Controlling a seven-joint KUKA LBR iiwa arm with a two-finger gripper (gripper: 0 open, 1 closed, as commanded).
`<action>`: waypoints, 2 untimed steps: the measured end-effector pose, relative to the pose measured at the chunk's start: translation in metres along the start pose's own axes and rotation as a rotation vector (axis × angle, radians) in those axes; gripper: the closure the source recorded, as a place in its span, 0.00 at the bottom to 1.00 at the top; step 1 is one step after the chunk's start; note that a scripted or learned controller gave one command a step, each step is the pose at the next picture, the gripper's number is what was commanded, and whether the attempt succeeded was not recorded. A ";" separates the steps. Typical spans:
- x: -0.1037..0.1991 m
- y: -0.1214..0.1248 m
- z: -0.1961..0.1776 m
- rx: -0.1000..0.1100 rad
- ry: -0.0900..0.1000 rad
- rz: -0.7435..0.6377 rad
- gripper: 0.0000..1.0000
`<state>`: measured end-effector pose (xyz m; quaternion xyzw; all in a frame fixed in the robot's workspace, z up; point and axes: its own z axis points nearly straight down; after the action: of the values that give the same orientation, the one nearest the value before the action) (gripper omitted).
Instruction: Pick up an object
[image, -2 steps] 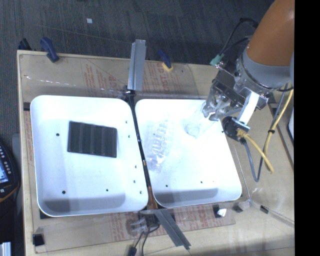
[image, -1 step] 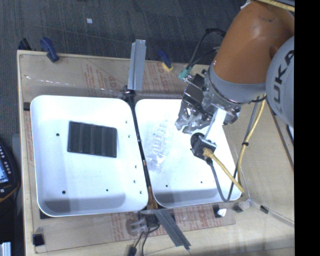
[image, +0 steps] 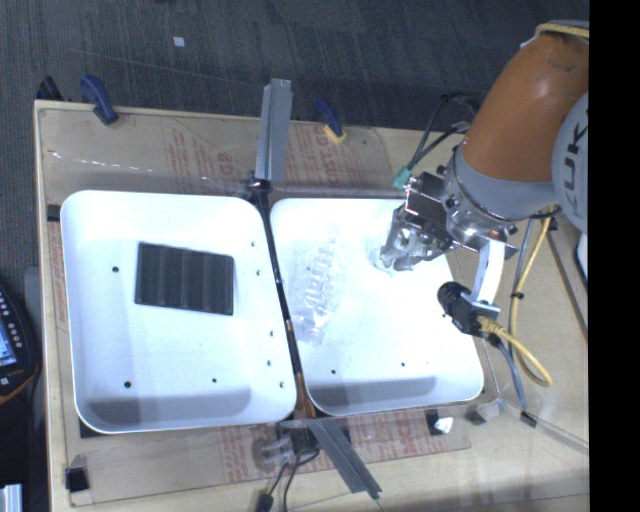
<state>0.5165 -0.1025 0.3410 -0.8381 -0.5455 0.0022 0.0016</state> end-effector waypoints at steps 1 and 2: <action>0.006 -0.046 0.085 -0.001 -0.001 -0.086 1.00; -0.033 0.022 0.014 -0.008 -0.001 -0.420 1.00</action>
<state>0.5229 -0.1417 0.3274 -0.7060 -0.7082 0.0000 -0.0015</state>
